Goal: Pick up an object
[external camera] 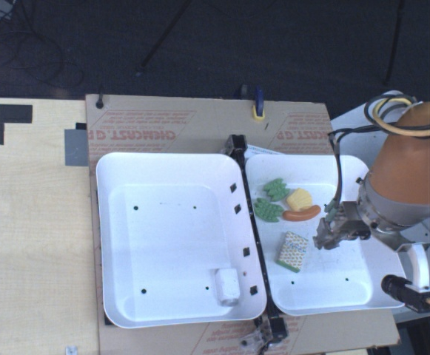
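Observation:
In the right bin (333, 291) lie two green leafy toys (271, 200), a yellow piece (299, 198), an orange-red sausage-shaped toy (302, 214) and a pale patterned block (293, 251). My gripper (328, 238) hangs low over the right bin, just right of the patterned block and below the sausage toy's right end. Nothing shows between its tips. A small white block (227, 285) rests in the left bin (126, 198) near its front right corner.
The two white bins sit side by side on a cardboard sheet (200, 124), joined by a black divider with clips (244, 220). The arm's orange band and grey body (400, 176) cover the right bin's far right side. Wooden benchtop lies to the left.

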Controlling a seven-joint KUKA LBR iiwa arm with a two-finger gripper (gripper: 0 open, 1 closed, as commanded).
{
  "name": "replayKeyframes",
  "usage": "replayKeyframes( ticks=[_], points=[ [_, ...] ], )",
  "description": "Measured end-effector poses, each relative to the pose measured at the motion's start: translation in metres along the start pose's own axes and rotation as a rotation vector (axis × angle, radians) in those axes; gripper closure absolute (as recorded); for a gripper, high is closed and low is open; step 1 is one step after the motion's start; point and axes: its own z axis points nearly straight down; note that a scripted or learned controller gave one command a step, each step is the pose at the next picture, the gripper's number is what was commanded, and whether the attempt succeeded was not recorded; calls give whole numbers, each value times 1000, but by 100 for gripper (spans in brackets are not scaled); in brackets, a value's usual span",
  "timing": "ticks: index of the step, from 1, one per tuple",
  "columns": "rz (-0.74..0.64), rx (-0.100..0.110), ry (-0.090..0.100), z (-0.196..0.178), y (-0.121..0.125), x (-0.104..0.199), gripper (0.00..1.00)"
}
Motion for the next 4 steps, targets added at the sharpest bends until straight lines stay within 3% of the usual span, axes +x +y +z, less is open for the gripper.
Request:
replayKeyframes(
  ticks=[1, 2, 3, 4],
  points=[
    [-13, -20, -1, -67, 107, 51, 100],
    [-16, -10, 2, -124, 48, 170, 100],
    [-5, -2, -2, -97, -1, 144, 100],
    [4, -5, -3, -86, 2, 27, 100]
  ],
)
